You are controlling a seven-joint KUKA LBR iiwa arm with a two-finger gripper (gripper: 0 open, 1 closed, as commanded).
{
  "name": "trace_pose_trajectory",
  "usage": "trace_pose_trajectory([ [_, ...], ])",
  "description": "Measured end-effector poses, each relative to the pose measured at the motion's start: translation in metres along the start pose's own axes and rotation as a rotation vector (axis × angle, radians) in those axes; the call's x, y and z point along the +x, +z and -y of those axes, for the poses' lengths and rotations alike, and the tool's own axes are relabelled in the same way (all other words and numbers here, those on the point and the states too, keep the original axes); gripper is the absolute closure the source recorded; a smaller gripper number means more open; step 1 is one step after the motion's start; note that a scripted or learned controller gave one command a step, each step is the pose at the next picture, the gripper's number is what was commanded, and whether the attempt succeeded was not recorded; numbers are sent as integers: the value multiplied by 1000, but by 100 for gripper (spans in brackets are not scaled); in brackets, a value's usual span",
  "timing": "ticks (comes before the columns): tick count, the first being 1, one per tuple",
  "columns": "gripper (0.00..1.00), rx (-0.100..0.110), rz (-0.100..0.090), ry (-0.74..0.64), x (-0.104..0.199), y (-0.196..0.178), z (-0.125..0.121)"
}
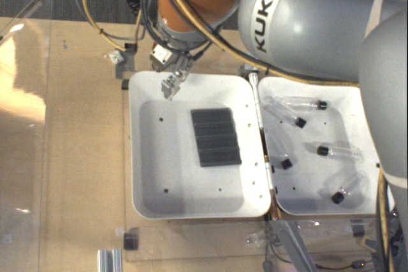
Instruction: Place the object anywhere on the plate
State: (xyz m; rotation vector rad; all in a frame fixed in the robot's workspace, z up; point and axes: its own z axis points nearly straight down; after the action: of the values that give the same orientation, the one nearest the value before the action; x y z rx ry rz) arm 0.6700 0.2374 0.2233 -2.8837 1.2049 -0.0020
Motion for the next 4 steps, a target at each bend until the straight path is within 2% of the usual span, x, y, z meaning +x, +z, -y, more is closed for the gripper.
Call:
trace_pose_trajectory([
  [1,100,-4,-5,412,0,-15,-1],
  [2,100,-10,0,-499,-1,-64,-1],
  [3,100,-11,-2,-187,21,58,-24],
  [4,100,-9,-1,-466,0,47,-3],
])
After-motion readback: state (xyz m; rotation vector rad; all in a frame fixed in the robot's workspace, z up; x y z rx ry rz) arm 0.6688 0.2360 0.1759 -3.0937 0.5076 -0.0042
